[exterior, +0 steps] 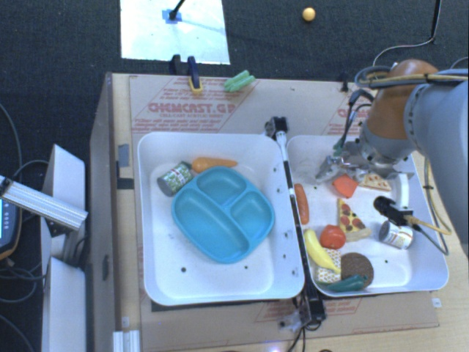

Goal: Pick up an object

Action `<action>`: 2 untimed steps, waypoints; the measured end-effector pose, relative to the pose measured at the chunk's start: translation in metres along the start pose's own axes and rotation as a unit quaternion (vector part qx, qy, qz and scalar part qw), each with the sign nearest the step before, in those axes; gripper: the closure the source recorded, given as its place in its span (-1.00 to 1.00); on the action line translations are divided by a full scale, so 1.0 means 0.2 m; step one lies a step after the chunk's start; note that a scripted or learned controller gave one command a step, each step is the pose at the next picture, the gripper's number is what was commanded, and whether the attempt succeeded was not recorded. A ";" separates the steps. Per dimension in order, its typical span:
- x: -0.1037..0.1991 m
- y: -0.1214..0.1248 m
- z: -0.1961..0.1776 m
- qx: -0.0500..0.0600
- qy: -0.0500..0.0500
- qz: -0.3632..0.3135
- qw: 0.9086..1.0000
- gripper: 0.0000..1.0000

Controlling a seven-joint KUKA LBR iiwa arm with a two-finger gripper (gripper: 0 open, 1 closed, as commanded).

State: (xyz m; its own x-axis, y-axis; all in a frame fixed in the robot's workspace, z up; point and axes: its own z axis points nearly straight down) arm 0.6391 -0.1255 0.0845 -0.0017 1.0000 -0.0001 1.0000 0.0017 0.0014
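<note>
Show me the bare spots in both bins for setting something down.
Left bin: bare floor left of and below the blue plate. Right bin: small patch at its near right corner, below the can. Crowded from banana and pizza slice up to the gripper.

Orange-red toy (345, 186), right bin (432, 270)

Bright, even overhead light, cool bluish cast. White bins (220, 284) near overexposed, detail washed out on walls. Strong glare on pale sheet (174, 20) on dark floor, top left. Shadows short, soft, tucked under blue plate (222, 213). Low resolution, slight softness throughout; arm (432, 101) at right edge blurrier. Bench edges bow slightly.
</note>
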 end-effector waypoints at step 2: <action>0.00 0.01 -0.06 -0.002 0.000 -0.001 1.000 -1.00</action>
State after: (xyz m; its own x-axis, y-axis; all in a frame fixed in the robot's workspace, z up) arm 0.6401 -0.1255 0.0956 -0.0032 1.0000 -0.0005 1.0000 0.0032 0.0045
